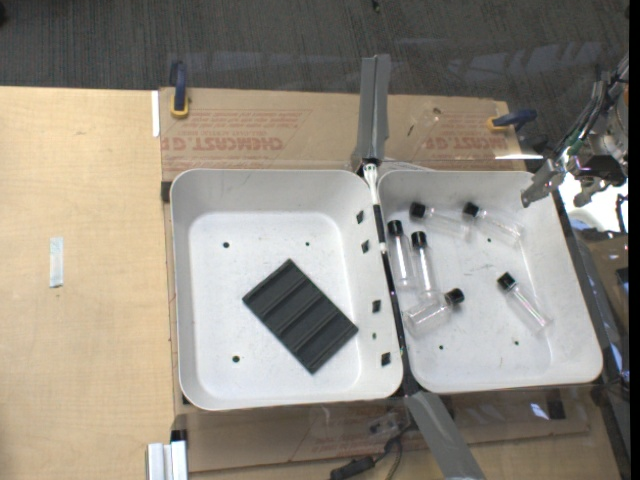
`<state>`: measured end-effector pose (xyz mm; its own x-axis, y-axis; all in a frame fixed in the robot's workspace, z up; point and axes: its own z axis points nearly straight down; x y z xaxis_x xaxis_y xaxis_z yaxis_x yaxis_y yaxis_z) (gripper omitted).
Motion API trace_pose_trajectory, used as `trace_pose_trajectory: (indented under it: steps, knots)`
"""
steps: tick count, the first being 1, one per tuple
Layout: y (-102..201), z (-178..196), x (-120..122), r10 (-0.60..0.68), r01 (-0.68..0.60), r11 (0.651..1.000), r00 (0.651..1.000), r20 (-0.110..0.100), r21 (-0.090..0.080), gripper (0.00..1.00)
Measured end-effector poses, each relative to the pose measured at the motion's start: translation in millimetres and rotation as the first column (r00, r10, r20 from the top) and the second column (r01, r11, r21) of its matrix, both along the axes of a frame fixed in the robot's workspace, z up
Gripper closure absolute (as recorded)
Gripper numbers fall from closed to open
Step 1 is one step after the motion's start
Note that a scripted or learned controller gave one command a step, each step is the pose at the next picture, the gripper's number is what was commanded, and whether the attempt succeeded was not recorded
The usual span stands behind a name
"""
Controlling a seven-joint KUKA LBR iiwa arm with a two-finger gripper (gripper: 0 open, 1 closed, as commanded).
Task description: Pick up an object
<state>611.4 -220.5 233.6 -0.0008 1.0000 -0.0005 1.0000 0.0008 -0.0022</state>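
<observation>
Gripper (545,180) hangs at my right bin's (580,363) upper right rim; whether it is spread I cannot tell. Capped tubes (420,263) lie inside it. I judge I'm approaching; next comes lowering over one.

One fixed overhead camera — slanted down on both bins (190,268).

At the frame's right edge, the robot's gripper (548,180) — a slim grey metal piece — below a tangle of thin dark cables and pale fittings, partly washed out by glare.
</observation>
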Motion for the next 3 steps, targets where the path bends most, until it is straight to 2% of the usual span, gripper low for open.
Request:
trace_pose_trajectory:
  steps: [1, 2, 3]
  knots:
    - [11, -92, 47, 0.028, -0.028, 1.000, 1.000, 0.002, -0.001, 0.00]
    - [32, -125, 27, 0.067, -0.067, 0.998, 0.997, 0.031, -0.013, 0.00]
    - [82, -142, -3, 0.083, -0.083, 0.997, 0.997, 0.002, 0.000, 0.00]
